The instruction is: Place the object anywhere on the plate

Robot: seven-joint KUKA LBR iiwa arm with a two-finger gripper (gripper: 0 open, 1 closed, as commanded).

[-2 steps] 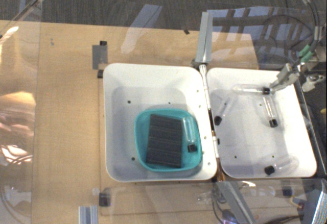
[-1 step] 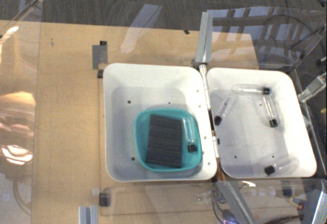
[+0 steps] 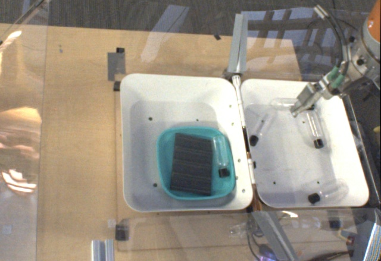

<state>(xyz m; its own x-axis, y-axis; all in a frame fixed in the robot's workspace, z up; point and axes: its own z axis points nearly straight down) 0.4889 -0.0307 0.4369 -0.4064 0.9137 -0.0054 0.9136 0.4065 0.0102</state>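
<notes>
The clear tube (image 3: 314, 129) lies well right of the plate (image 3: 164, 162), in the other bin (image 3: 351, 194). The gripper (image 3: 302, 105) hangs right of the plate too; whether clenched or released, I cannot tell. The tube looks light, stiff and slippery: best pinched mid-length

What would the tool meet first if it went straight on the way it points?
The tool points down and toward the view's left, over the right bin. It would probably meet that bin's floor first, near a clear tube lying there; depth is hard to judge from above.
</notes>
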